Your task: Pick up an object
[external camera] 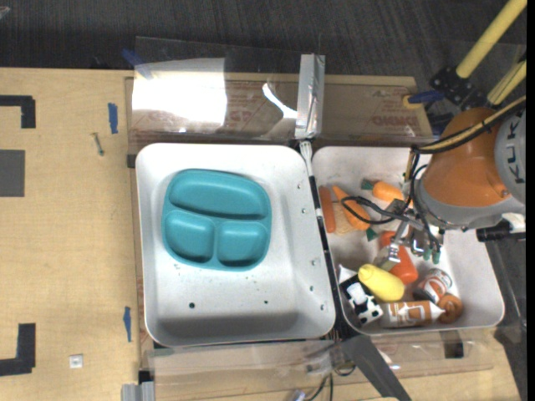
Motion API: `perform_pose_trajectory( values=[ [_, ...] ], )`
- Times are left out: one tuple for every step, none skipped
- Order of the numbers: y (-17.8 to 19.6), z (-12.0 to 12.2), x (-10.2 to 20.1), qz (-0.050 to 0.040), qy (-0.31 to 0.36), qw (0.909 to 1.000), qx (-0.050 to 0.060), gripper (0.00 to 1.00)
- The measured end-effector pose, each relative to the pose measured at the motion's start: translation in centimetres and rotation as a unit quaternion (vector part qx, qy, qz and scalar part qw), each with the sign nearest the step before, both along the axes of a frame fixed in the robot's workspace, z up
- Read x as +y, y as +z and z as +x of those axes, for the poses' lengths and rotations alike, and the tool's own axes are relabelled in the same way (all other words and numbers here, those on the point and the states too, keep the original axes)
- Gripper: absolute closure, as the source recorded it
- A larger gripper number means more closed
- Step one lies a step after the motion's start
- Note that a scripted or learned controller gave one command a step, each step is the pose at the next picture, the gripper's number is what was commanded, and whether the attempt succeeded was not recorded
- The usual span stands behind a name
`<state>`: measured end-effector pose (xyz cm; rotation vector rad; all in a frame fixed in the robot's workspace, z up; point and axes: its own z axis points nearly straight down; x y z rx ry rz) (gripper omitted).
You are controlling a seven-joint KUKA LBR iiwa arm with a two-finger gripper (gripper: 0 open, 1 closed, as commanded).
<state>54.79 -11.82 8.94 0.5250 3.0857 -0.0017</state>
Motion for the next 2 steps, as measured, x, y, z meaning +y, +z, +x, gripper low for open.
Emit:
perform_pose_trajectory(
  values=[
    [-0.1, 7.5, -0.8, -0.0001, 0.103, 0.9946, 0.000, 0.00],
    [-0.1, 6.6, 2.7, 0.0004, 0.090, 0.9959, 0.001, 0.00]
  ],
)
